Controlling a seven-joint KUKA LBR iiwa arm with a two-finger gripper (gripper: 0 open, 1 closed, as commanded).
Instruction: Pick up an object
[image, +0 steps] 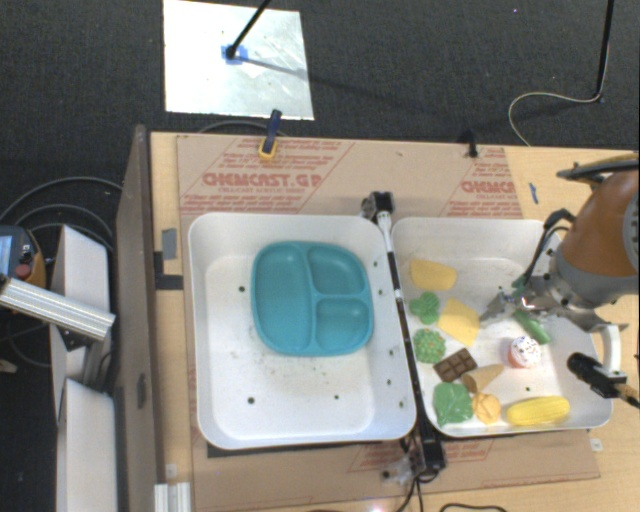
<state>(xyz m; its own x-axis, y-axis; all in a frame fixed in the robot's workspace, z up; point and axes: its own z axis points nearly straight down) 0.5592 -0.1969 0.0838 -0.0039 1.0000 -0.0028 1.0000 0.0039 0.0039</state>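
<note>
Camera view: gripper (520, 305) sits low in the right bin (480, 235), directly over a green object (533, 327) beside the white-and-red ball (525, 350). Finger opening cannot be determined, nor any grasp. Teal divided plate (310, 298) occupies the left bin (225, 400).

A teal divided plate (310, 298) lies in the left white bin (220, 400). Under both bins the tabletop (340, 165) carries printed brown cardboard. On the dark floor beyond its far edge lies a shiny silver sheet (240, 62), and black cables (40, 195) loop at the left
</note>
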